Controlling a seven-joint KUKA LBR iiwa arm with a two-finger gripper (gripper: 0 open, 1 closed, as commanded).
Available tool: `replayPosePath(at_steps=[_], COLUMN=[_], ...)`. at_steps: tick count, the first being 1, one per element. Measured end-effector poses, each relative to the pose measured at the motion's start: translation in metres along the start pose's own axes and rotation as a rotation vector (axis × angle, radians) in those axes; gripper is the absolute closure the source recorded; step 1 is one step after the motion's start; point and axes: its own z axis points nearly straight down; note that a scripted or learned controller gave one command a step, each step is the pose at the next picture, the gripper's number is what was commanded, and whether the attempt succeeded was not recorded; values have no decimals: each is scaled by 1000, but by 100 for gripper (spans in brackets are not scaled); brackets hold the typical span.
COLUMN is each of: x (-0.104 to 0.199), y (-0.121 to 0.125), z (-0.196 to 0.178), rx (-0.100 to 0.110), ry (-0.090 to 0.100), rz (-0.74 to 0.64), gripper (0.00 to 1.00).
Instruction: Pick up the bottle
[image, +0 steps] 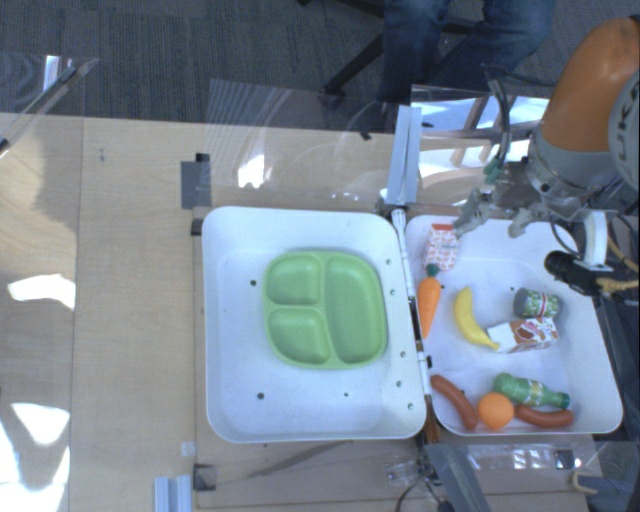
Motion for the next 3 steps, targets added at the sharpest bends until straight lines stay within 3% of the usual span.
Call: replayPosePath(at_steps=[1,2,3], x=[-82,-43,-21], y=[-64,-44,-59], z=[85,172,171], rx=[6,-4,-9], ry=[2,0,-8], rz=[-25,-143,-364], gripper=[0,0,0])
